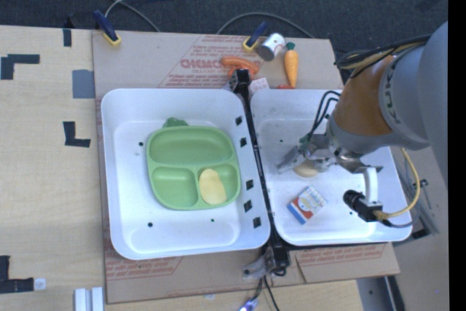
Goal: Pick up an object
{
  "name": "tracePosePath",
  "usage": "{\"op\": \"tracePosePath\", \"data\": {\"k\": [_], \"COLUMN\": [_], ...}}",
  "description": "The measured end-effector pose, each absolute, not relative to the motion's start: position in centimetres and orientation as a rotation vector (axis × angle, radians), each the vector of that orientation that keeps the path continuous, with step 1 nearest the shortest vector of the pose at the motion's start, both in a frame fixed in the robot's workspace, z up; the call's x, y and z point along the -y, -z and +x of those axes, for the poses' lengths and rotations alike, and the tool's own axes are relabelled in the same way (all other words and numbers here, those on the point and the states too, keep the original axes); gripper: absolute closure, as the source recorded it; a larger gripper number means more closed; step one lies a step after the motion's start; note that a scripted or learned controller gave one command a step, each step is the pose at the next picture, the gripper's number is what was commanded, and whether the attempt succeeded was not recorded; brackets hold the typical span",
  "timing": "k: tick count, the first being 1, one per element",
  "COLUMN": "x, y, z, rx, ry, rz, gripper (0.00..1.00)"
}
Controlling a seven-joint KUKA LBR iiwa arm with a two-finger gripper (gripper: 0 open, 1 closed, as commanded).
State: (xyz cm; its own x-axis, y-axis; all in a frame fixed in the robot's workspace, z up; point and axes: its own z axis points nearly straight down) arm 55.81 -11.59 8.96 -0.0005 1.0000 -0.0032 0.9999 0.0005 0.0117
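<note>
Grey metal claw (297,160) hangs low in the right white bin (277,116), its fingers apart beside a small tan rounded object (307,170), with a small white, red and blue box (305,204) nearby and a green divided plate (191,164) in the left bin.

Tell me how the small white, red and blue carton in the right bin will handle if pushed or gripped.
The small white, red and blue carton lies flat, so a push would probably slide it, not roll it. It looks light for its size. Its thin card walls may dent under a hard squeeze.
</note>
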Motion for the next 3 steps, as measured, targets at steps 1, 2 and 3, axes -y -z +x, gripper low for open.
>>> {"op": "tracePosePath", "data": {"k": [1, 2, 3], "x": [11.7, 11.7, 17.6], "y": [-10.1, -10.1, -16.6], "z": [55.9, 56.0, 57.9], "rx": [-2.210, -2.210, -2.219], "ry": [-0.012, -0.013, 0.002], "rz": [2.211, 2.210, 2.221], "gripper": [1.00, 0.00, 0.00]}}
